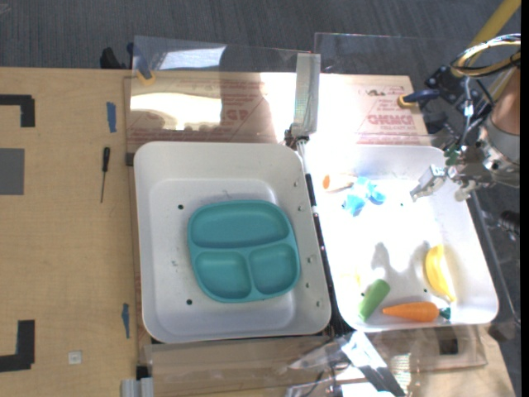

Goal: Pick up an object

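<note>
We saw the pincer point(442, 180) hanging spread, grasping nothing, over the right bin's point(475, 222) far right; a yellow banana point(438, 273) lay nearer.

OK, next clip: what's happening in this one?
A robot arm reaches in from the right, its gripper over the far right side of the right bin, with nothing visibly between its fingers. That bin holds a banana, a carrot, a green vegetable and a small blue object. The left bin holds a teal divided plate. Nothing has been picked up yet.
</note>
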Robot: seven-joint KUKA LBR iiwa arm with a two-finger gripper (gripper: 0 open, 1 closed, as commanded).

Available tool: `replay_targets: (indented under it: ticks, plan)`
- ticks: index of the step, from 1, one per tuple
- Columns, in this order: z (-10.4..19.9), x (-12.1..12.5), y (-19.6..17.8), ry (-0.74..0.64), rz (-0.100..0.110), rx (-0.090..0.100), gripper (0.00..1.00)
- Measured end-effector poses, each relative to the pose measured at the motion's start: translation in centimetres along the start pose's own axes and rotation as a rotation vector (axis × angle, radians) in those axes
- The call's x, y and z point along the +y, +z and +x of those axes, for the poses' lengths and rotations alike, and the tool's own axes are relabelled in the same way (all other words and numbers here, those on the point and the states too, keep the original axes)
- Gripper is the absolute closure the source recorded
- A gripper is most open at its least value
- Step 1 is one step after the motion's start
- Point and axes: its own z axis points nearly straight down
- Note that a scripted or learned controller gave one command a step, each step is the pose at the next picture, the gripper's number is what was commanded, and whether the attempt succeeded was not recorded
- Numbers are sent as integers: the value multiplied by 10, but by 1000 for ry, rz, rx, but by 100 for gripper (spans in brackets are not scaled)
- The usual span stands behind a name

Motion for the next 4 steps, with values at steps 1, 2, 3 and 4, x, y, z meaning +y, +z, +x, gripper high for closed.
replay_targets:
  ticks: [1, 2, 3, 4]
  plan:
    - [0, 1, -11, -2, -4, -1, 100]
    - [-28, 23, -67, 281, -5, -3, 100]
    - [19, -45, 5, 450, 6, 1, 100]
    - [18, -45, 3, 450, 2, 0, 0]
